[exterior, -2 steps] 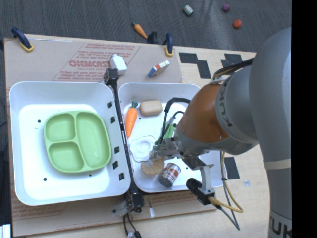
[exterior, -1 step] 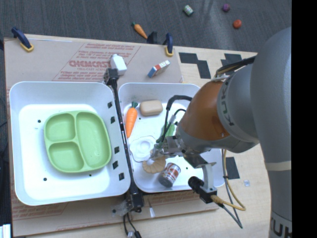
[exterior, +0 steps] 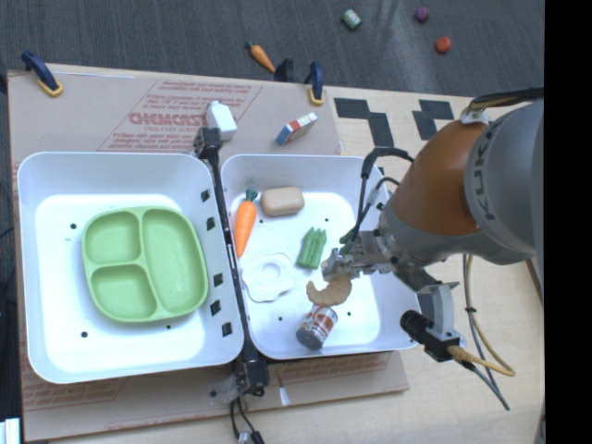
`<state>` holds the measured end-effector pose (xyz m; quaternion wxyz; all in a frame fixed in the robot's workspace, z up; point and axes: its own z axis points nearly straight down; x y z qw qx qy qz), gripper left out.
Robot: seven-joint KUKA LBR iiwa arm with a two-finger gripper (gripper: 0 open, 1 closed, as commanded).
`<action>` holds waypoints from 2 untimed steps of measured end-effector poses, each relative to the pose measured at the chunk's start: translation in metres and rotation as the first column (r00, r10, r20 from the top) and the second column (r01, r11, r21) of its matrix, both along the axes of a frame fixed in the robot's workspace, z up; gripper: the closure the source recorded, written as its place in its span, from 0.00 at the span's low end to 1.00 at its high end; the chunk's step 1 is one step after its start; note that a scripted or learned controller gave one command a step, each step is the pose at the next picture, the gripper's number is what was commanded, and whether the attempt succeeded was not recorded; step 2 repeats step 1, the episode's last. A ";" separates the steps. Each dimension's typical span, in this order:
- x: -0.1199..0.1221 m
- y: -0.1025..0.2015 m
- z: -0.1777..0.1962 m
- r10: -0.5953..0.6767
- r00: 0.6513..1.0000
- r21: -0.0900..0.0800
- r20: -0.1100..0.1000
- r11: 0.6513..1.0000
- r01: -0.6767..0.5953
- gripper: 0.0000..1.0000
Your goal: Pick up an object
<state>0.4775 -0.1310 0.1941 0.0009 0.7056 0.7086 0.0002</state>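
The right bin (exterior: 277, 169) holds a carrot (exterior: 243, 225), a tan bread roll (exterior: 282, 201), a green bean bundle (exterior: 312, 247), a white fried egg (exterior: 265, 277), a small red-labelled can (exterior: 317, 326) and a brown bitten cookie (exterior: 330, 291). My gripper (exterior: 337, 266) reaches in from the right and hangs low over the bin, just above the cookie and right of the green beans. The cookie lies right under the fingertips, touching or nearly so; I cannot tell whether it is held.
The left bin (exterior: 55, 169) holds a green divided plate (exterior: 143, 263). A small red-white-blue box (exterior: 296, 129) lies on the cardboard behind the bins, beside clamps. The arm's bulky grey and orange wrist (exterior: 453, 192) covers the right bin's right side.
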 end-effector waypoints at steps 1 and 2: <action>0.002 0.000 0.010 0.005 1.000 0.000 0.003 1.000 -0.005 1.00; 0.002 0.000 0.010 0.005 1.000 0.000 0.003 1.000 -0.005 1.00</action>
